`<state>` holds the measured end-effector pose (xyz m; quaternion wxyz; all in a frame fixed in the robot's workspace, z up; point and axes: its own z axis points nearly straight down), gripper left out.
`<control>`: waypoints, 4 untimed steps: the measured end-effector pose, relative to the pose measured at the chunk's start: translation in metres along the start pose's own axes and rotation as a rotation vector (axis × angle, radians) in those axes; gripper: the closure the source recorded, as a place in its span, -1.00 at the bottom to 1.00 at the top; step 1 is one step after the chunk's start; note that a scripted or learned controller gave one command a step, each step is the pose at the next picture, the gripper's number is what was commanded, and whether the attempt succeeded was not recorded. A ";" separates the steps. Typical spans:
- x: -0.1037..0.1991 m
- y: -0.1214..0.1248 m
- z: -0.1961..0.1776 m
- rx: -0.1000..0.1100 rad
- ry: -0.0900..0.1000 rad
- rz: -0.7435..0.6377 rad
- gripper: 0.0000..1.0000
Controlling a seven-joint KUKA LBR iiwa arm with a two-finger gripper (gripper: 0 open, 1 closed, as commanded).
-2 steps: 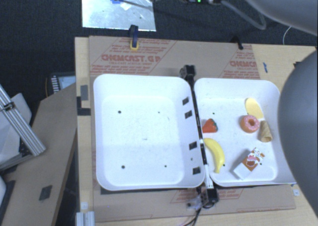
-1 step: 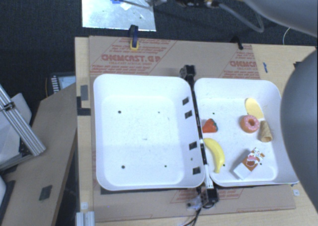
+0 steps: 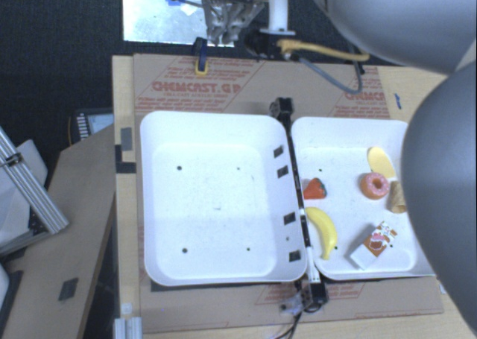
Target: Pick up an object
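Note:
My gripper [image 3: 226, 30] hangs high at the top of the view, above the far edge of the bench and well clear of both bins, with nothing between its fingers. In the right bin [image 3: 339, 130] lie a yellow banana [image 3: 323, 229], a red strawberry-like piece [image 3: 315, 189], a pink frosted donut [image 3: 374, 185], a pale yellow slice [image 3: 380, 159], a tan piece [image 3: 396, 196] and a small white and red box [image 3: 376, 244]. My grey arm covers the right bin's right side.
The left bin [image 3: 160, 181] sits beside the right one, joined by a black clipped divider [image 3: 293, 196]. Brown cardboard [image 3: 246, 84] lies under both. An aluminium rail [image 3: 30, 188] stands at the far left.

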<state>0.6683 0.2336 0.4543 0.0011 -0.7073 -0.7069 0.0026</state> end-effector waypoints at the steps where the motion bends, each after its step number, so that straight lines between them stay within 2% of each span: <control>1: 0.001 0.000 -0.043 -0.010 0.004 -0.006 1.00; 2: 0.001 -0.001 -0.083 -0.011 0.004 -0.008 1.00; 4: 0.001 -0.001 -0.081 -0.007 0.002 -0.010 1.00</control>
